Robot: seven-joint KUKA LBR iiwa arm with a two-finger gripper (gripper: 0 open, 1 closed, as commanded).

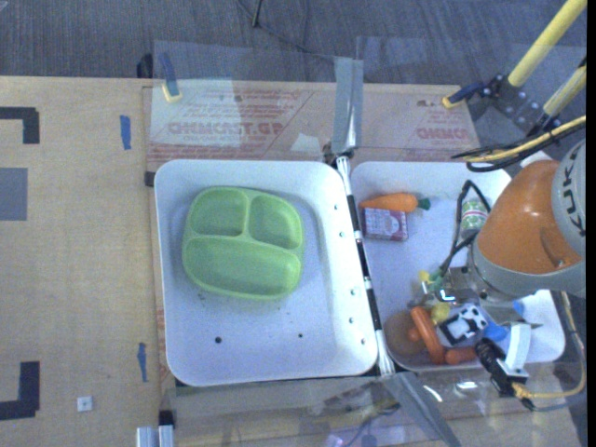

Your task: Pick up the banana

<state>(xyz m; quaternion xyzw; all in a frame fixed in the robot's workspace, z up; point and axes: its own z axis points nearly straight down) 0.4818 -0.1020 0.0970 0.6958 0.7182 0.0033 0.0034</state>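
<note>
My gripper (453, 313) is low in the front part of the right bin (410, 259), under the orange-banded wrist (521, 226). A small yellow piece (427, 277) pokes out at the gripper's left side. It may be the banana, but most of it is hidden under the arm. An orange toy (424, 329) lies on a brown dish (400, 338) just in front of and left of the gripper.
A carrot (396, 202) and a small red packet (385, 223) lie at the back of the right bin. A green bottle (472, 214) stands beside the arm. The left bin (186, 343) holds a green divided plate (244, 242).
</note>
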